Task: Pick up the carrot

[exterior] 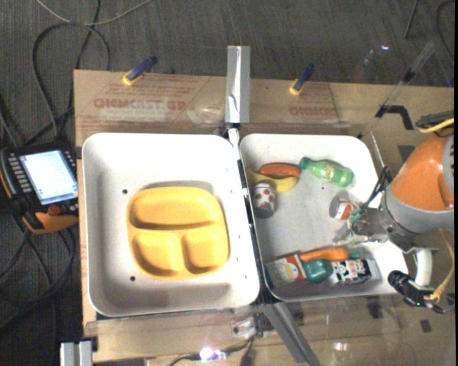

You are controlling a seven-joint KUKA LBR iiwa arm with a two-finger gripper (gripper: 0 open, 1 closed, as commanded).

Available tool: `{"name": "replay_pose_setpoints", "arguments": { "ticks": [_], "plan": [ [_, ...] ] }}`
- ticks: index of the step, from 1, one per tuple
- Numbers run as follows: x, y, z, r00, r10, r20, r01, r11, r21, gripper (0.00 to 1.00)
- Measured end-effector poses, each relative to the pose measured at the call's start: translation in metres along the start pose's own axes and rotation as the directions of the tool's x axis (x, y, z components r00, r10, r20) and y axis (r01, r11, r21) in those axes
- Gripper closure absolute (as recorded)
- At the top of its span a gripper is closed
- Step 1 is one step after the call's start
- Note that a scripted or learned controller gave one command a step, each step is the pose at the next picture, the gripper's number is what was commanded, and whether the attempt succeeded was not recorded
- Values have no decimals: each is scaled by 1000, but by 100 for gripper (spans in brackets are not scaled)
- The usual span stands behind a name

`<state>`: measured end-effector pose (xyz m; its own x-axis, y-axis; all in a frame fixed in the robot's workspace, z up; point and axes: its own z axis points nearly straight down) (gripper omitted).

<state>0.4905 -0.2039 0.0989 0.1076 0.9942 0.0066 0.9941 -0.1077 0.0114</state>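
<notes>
The carrot (326, 255) is a short orange piece lying near the front of the right bin (309, 143). It rests on top of a row of small cartons. My gripper (358, 225) hangs just right of and slightly behind the carrot, over the bin's right side, below the arm's orange band (426, 175). Nothing is visibly held in it.
A juice carton (288, 268), a green item (317, 272) and a white carton (356, 270) line the front wall. A small can (341, 207) sits by the gripper. A green bottle (327, 171), a banana with a red piece (278, 174) and a speckled ball (265, 198) lie behind. The left bin holds a yellow divided tray (179, 229).
</notes>
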Motion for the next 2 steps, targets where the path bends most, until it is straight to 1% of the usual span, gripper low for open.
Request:
{"name": "replay_pose_setpoints", "arguments": {
  "ticks": [1,2],
  "plan": [
    [0,0,0,1000,0,0,0,1000,0,0],
    [0,0,0,1000,0,0,0,1000,0,0]
  ]
}}
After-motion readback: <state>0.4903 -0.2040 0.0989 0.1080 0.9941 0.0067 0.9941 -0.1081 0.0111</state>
